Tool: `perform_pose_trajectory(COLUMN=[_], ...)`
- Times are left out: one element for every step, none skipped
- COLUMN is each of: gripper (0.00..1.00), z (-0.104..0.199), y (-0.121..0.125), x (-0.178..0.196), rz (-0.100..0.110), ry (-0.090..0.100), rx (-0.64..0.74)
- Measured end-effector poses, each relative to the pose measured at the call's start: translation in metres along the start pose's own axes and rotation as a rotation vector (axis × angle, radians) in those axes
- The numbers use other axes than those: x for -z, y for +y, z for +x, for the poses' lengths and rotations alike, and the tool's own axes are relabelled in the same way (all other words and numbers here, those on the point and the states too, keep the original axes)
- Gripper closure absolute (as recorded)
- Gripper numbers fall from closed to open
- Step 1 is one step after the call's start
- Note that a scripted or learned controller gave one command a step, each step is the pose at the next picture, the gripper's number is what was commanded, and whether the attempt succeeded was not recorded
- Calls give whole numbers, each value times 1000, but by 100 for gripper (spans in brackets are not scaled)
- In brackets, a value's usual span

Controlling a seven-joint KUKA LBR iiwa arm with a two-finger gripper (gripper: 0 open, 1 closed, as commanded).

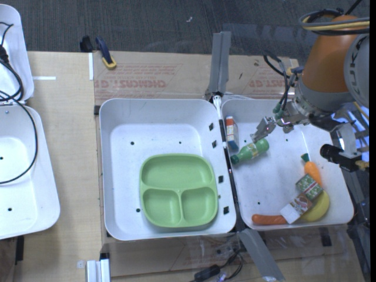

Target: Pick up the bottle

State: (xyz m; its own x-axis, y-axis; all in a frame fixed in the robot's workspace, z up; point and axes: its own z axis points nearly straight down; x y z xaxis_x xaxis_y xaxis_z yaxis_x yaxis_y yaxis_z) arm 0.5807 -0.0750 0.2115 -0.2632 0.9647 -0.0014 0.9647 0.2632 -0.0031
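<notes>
The bottle (pixel 251 151) is green with a paler label and lies on its side in the right bin (pixel 282 107), close to that bin's left wall. My gripper (pixel 262 130) hangs just above and to the right of the bottle's upper end. Its fingers stand open with nothing between them. The grey arm with its orange band (pixel 332 51) reaches in from the right.
A small red, white and blue tube (pixel 231 131) lies along the right bin's left wall. A carrot (pixel 313 172), green carton (pixel 308 186), banana (pixel 318 208) and orange sausage (pixel 268 219) sit at the bin's lower right. The left bin (pixel 117 157) holds a green divided plate (pixel 178 190).
</notes>
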Motion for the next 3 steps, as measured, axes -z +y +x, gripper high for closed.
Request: perform_pose_trajectory(gripper=[0, 0, 0], z=[-31, -21, -41], y=[-20, -7, 51], x=[-120, -121, -120], rz=[-2, -1, 0], ry=[1, 0, 0], rx=[-88, -266, -180])
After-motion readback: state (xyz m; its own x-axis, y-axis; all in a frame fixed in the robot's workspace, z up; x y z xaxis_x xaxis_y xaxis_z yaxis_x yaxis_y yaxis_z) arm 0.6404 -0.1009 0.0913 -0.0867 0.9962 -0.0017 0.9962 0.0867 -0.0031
